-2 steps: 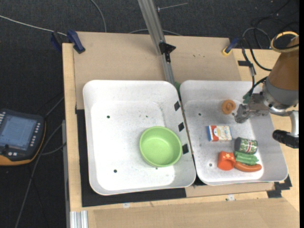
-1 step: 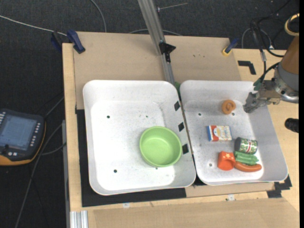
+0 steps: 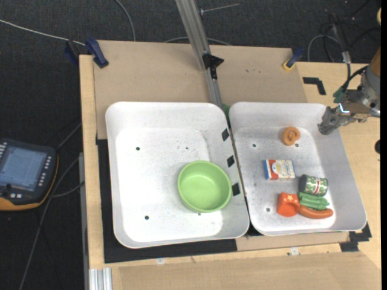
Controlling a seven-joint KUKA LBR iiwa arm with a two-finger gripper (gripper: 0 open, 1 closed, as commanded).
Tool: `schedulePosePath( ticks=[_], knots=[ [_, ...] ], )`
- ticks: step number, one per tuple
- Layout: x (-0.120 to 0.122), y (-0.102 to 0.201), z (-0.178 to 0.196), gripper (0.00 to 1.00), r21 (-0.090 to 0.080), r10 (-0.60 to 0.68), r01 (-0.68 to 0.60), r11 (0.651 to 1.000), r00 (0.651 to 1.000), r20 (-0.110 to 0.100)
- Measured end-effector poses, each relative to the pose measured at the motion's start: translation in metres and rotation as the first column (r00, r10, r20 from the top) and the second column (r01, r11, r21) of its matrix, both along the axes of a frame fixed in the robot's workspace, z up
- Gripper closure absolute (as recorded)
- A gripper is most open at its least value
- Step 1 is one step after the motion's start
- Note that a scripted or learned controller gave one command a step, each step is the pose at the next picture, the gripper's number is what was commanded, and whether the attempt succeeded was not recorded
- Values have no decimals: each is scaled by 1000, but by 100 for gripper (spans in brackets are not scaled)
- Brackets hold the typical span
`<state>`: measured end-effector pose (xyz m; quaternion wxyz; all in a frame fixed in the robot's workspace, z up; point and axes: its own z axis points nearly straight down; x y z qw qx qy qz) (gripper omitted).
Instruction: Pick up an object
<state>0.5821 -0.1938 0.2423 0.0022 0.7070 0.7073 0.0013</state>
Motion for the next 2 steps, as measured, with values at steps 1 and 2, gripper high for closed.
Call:
schedulePosePath(
  ticks=[1,2],
  knots=[
    [18,50,-9,100,2,4,-4,1000,1000,-5],
    [28,104,2,100,3,5,-5,1000,1000,-3]
  ],
)
